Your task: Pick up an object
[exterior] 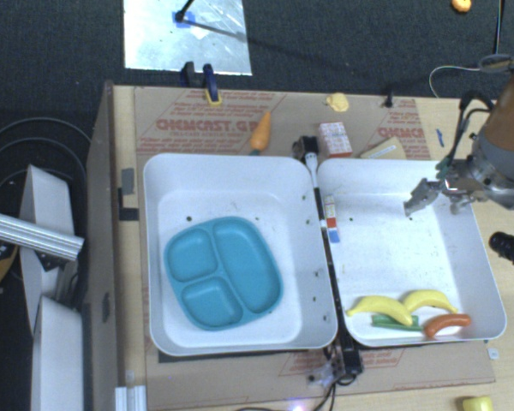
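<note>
Lying at the near edge of the right white bin (475, 255), two yellow toy bananas (403, 305), a green bean (394, 321) and an orange sausage (446, 323) are stretching sideways. Farther back, the grey gripper (418, 199) is hanging with fingers spread, grasping nothing.

The arm (507, 139) is a rounded grey tube with an orange band wrapped above the wrist. Thin pale and dark cables loop off its upper side. At the end sits a gripper (418, 200) of metallic grey, its 2 slim fingers (421, 197) pale and angular.
</note>
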`<state>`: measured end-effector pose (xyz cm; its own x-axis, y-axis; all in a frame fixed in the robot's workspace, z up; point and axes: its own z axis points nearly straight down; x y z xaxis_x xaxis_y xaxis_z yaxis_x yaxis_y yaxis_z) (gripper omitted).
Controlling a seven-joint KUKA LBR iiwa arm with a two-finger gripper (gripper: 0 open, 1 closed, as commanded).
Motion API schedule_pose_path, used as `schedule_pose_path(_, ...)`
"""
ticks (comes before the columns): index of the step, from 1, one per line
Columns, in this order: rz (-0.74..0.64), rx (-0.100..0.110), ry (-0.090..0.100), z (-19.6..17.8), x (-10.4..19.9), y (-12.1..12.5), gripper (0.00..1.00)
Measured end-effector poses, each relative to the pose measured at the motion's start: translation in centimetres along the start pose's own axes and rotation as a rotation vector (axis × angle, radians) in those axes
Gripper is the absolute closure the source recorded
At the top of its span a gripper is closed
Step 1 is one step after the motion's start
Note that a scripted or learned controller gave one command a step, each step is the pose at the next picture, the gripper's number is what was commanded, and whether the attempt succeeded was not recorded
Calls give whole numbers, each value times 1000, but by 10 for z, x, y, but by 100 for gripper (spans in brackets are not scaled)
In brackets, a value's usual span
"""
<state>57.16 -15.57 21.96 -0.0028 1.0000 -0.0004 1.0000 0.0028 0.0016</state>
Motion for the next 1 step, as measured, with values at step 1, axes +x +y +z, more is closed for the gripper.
schedule_pose_path(1,-5,6,3,93,31,27,0)
